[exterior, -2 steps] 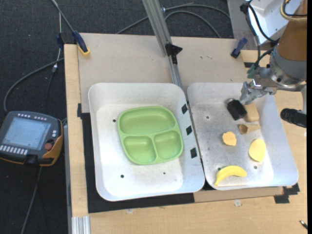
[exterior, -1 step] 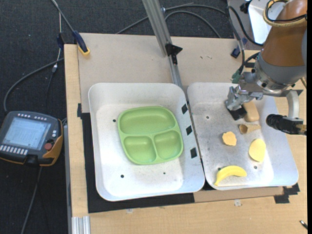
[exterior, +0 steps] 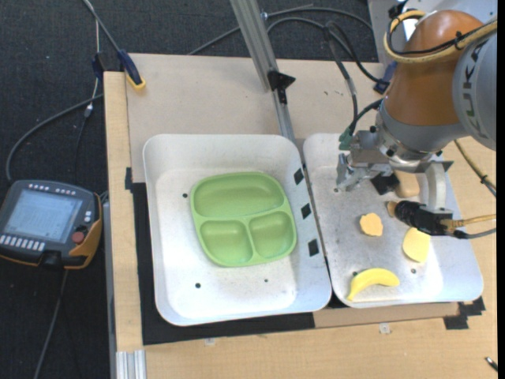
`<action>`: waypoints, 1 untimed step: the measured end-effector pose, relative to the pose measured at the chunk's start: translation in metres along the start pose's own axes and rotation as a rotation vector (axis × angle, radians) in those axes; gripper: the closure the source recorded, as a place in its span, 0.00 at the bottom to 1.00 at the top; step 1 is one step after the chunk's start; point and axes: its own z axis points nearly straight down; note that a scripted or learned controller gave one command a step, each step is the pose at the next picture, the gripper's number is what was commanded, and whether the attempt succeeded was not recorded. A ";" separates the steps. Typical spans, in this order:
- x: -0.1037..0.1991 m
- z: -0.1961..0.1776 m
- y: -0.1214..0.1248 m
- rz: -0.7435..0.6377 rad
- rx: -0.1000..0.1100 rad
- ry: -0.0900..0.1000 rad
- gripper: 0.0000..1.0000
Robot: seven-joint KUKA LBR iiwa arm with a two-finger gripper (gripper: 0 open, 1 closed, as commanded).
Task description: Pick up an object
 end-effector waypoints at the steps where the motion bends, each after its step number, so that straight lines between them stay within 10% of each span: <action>1: 0.051 -0.003 -0.008 -0.001 -0.002 0.001 1.00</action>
